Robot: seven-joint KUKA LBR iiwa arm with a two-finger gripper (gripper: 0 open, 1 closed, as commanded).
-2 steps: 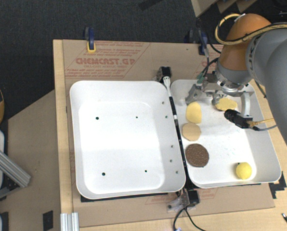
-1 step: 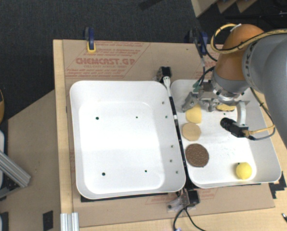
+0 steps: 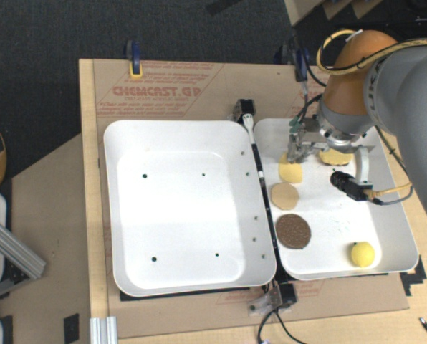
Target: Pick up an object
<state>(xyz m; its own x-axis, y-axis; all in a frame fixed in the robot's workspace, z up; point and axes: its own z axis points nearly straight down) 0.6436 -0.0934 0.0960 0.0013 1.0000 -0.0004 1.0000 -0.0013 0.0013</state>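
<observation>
Dark carpet surrounds a cardboard-topped bench [image 3: 163, 84] (printed red lettering). In the right bin [image 3: 392, 242], the gripper [image 3: 296, 153] hangs just over a pale yellow piece [image 3: 291, 172]; its grip state cannot be told.

Single fixed camera, mounted above the bench and looking down at a slant. The bench board [image 3: 163, 84] fills the centre of the frame, its far edge toward the top and its near edge toward the bottom; dark floor shows along the top and left. Both white bins lie in full view: the left bin [image 3: 127, 138] at centre, the right bin [image 3: 389, 224] at centre right. The arm [image 3: 403, 84] enters from the upper right corner. The distance is moderate, close enough to resolve small items, wide enough to include the board's clamped corners.
</observation>
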